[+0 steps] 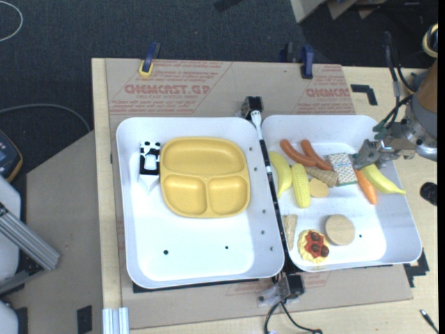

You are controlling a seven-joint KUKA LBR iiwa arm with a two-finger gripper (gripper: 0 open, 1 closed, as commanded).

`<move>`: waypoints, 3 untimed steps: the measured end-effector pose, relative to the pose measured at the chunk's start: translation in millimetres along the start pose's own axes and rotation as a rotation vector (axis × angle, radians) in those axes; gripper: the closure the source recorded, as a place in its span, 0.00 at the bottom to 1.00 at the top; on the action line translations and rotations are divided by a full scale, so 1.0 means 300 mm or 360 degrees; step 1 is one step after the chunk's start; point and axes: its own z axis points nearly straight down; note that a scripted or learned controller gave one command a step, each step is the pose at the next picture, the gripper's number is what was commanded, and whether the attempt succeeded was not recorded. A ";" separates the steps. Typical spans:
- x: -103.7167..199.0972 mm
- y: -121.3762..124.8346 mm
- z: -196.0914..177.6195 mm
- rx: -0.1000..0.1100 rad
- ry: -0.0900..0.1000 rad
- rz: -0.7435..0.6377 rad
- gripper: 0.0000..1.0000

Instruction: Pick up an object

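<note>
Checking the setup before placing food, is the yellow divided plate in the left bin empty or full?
Empty. All three compartments of the yellow divided plate show bare yellow surface, and the toy food lies in the right bin.

The worktop (208, 82), covered in brown printed board, carries two shallow white bins. The left bin (195, 256) lies at its middle; the right bin (396, 232) touches that bin's right side. Two clamps (147, 61) grip the worktop's far edge beyond the left bin.
</note>
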 end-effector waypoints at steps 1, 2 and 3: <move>0.196 0.014 0.001 0.0010 0.0005 0.0000 1.00; 0.292 0.086 0.041 0.0005 0.0000 0.0005 1.00; 0.320 0.028 0.035 0.0013 0.0002 0.0009 1.00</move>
